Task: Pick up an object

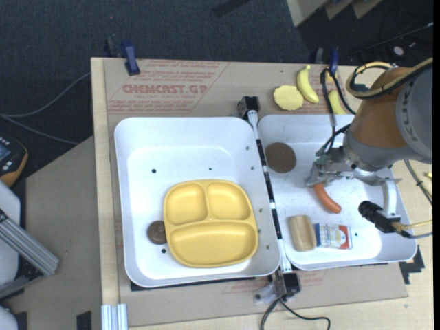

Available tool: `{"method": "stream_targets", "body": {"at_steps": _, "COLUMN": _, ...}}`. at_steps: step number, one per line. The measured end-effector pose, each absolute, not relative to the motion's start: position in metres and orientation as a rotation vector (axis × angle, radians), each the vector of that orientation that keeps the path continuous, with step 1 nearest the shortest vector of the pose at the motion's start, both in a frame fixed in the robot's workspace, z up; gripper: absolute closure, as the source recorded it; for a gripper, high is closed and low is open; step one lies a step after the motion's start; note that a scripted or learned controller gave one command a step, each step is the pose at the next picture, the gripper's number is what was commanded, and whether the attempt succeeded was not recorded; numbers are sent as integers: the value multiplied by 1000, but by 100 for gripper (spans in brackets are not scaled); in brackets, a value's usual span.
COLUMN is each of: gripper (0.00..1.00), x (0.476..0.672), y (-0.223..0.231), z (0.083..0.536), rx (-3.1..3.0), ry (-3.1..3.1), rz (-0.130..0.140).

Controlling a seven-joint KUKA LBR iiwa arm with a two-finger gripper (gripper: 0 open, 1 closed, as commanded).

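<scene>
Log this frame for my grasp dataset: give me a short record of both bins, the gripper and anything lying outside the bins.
left bin: yellow divided plate; small brown disc at its left edge
right bin: brown round disc, orange sausage, tan bread piece, printed card
gripper: low over right bin, just above the sausage; fingers unclear
outside bins: banana, yellow lumpy piece

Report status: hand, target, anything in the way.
Hand low in right bin, just above the sausage; grip unclear. Brown disc close to its left. Bread and packet lie nearer the front, apart.
</scene>
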State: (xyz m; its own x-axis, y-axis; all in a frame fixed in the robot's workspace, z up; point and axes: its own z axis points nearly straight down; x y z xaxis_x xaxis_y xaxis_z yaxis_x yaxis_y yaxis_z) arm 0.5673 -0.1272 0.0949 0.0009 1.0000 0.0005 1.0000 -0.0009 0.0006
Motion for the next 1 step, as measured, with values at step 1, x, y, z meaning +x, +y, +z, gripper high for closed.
{"method": "stream_targets", "body": {"at_steps": 1, "gripper": 100, "x": 564, "y": -35, "z": 191, "rx": 2206, "ry": 2229, "rz": 15}}
